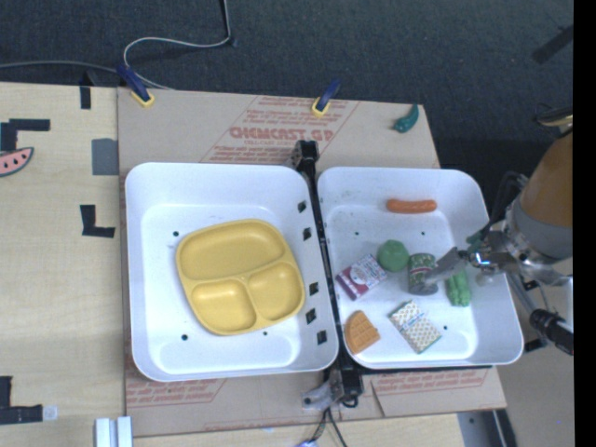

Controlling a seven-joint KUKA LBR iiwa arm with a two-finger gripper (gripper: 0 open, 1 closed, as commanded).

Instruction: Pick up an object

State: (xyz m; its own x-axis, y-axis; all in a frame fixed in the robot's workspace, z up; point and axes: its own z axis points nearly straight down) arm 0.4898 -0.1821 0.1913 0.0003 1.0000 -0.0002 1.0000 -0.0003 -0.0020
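The right bin (pixel 484 203) holds several small objects. An orange sausage (pixel 411 207) lies near its far wall. A green ball (pixel 393 254) sits in the middle beside a small tin can (pixel 422 273). A green toy piece (pixel 458 291) lies just right of the can. Towards the front lie a red-and-white packet (pixel 362 276), a checkered packet (pixel 415 327) and an orange biscuit-like piece (pixel 361 331). My gripper (pixel 458 261) reaches in over the right wall, low, right next to the can and above the green toy piece. Nothing shows held in it.
The left bin (pixel 149 250) holds a yellow divided plate (pixel 240 275). Black clips join the two bins along the middle wall (pixel 313 250). Both bins rest on a cardboard sheet (pixel 270 128) with yellow clamps at its far edge. A teal object (pixel 406 118) lies on the cardboard's far right corner.
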